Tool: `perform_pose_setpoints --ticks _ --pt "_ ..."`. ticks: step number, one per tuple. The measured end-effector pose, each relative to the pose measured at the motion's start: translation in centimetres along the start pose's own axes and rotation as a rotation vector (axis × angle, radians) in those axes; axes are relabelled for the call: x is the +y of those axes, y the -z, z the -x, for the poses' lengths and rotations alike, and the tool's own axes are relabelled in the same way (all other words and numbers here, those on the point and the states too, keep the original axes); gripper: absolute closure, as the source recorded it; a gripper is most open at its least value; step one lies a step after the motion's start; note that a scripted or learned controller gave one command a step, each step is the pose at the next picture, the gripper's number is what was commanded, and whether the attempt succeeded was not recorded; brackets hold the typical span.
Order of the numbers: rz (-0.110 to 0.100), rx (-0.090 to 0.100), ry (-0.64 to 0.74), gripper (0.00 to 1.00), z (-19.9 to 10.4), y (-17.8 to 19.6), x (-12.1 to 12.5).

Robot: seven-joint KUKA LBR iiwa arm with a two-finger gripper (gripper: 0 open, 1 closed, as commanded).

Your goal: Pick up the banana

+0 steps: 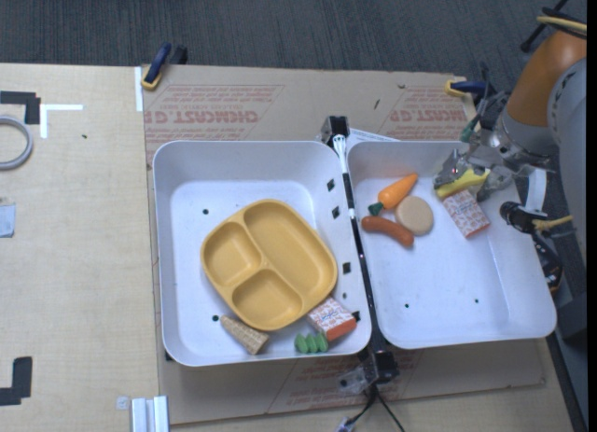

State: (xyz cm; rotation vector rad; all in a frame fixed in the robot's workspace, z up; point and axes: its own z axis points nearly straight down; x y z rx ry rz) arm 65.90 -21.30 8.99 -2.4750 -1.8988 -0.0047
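Table (75, 281) with two white bins. Left bin (177, 234): one yellow three-part tray (269, 264); along the near wall, one wafer (243, 333), one small red-and-white carton (331, 318) and one green item (312, 342). Right bin (466, 299): one carrot (398, 189), one sausage (387, 229), one round tan item (416, 215), one red-and-white packet (465, 213) and one banana (463, 181) at the far right corner. One arm (550, 85) reaches in from the right; its jaws (464, 167) sit directly at the banana. Whether they are released or clenched cannot be told. Step in hand, as judged: the grasp itself. Next move calls for a firm close, then a straight lift clear of the packet touching the banana.
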Motion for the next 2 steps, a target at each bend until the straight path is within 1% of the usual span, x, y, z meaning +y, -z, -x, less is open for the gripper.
perform_pose_setpoints --ticks 1,2 --pt "0.013 -0.014 0.003 1.00 0.5 1.2 0.2" --pt "0.015 -0.017 0.059 1.00 -8.2 9.9 -2.3"
